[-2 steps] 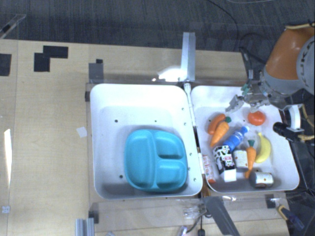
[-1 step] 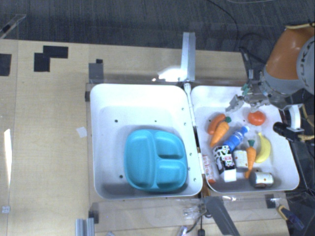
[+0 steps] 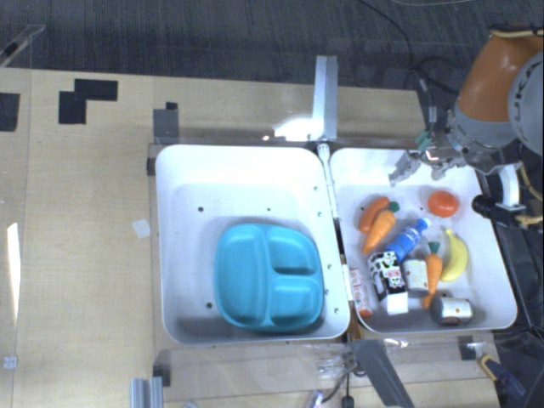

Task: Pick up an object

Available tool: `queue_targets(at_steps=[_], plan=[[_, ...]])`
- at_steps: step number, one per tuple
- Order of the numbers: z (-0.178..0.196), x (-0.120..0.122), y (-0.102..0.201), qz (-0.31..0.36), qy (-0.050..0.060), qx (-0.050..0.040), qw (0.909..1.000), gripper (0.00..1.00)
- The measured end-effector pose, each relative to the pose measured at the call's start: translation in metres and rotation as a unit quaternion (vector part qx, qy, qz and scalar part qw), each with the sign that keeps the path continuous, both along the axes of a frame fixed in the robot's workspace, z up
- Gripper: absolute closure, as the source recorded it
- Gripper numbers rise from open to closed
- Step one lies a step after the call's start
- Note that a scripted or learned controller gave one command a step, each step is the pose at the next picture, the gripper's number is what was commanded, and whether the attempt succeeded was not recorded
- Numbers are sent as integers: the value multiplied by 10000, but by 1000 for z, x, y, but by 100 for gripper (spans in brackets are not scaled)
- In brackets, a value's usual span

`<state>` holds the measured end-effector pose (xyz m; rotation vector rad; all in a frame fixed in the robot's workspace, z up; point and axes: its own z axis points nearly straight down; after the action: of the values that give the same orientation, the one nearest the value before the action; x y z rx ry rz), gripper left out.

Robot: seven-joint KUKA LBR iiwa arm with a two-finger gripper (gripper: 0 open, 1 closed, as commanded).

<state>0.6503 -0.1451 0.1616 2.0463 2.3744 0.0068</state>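
- Camera view: hand hovers over the right bin's far edge, fingers spread, gripping nothing.
- Toys (carrots, tomato, banana, blue bottle) lie below.
- Blue tray fills the left bin.

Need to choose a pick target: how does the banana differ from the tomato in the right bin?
The banana is yellow, long and curved; the tomato is red-orange and round. The banana lies near the bin's right wall, touching a carrot; the tomato sits apart, with bare floor around it. The tomato lies nearer the gripper than the banana. Both lie in the right bin.
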Motion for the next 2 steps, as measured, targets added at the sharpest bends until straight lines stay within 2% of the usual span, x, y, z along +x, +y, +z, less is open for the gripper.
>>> queue_targets(at_steps=[1, 2], plan=[[-61, -32, 30, -843, -144, 11, 9963, 0], [-72, -64, 29, -227, -17, 3, 9997, 0]])
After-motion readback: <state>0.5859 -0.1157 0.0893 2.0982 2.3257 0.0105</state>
